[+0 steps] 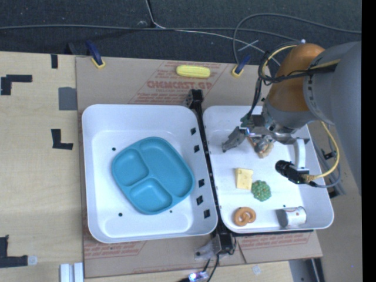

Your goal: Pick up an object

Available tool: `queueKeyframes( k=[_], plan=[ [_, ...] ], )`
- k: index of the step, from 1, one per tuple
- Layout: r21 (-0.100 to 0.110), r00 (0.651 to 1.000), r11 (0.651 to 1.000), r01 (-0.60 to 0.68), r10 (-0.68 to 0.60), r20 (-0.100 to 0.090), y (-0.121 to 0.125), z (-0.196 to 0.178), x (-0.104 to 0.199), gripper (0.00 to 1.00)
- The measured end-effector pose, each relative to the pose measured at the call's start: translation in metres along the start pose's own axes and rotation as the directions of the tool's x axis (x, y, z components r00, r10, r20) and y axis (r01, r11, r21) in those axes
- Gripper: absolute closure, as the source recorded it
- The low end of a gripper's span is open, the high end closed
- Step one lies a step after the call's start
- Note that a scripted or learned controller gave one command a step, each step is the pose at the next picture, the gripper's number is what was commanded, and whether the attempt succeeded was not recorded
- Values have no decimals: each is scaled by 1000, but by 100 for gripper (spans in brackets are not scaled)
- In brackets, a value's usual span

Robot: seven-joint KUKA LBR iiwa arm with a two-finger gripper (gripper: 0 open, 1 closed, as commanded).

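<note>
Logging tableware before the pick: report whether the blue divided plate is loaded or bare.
Bare. The blue three-compartment plastic plate lies flat in the left white bin, with plain blue showing in all compartments.

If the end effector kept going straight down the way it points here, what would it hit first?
Probably the bare white floor of the right bin. The end effector hangs over its upper part, above the yellow block and green ball. A small brownish item sits close by; depth is unclear.
</note>
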State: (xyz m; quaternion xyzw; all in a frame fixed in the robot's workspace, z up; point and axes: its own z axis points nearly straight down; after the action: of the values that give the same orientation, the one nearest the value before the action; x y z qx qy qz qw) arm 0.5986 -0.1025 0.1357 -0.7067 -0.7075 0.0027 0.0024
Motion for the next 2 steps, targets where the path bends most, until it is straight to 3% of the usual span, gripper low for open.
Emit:
queueKeyframes(
  k=[1,2],
  plan=[
    [-6,1000,1000,1,-1,2,0,53,1,0],
    [-8,1000,1000,2,-2,1,1,40,1,100]
  ],
)
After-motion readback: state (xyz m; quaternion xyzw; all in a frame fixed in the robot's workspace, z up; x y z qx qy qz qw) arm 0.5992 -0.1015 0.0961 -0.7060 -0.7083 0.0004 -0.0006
